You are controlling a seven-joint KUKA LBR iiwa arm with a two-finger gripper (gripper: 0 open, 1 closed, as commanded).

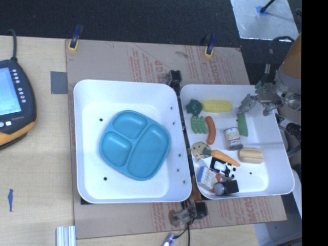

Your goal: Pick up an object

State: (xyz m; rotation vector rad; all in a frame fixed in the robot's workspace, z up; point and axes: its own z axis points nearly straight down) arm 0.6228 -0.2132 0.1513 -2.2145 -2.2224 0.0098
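Observation:
The right bin (266, 181) holds several toy foods: a yellow corn cob (218, 106), a red sausage (210, 130), a small tin can (233, 138), a green cucumber piece (242, 124), a tan bread roll (250, 155) and an orange carrot (224, 157). My gripper (256, 105) hangs over the bin's far right corner, just above and right of the cucumber piece. Its fingers are spread open with nothing between them. The left bin (89, 188) carries a blue divided plate (135, 144).
Green toy vegetables (196, 117), a round cookie (199, 149), a blue packet (206, 177) and small black items (228, 187) crowd the right bin's left and front. A black and orange pendant (13, 101) lies at the bench's left edge. Clamps (208, 44) hold the cardboard base.

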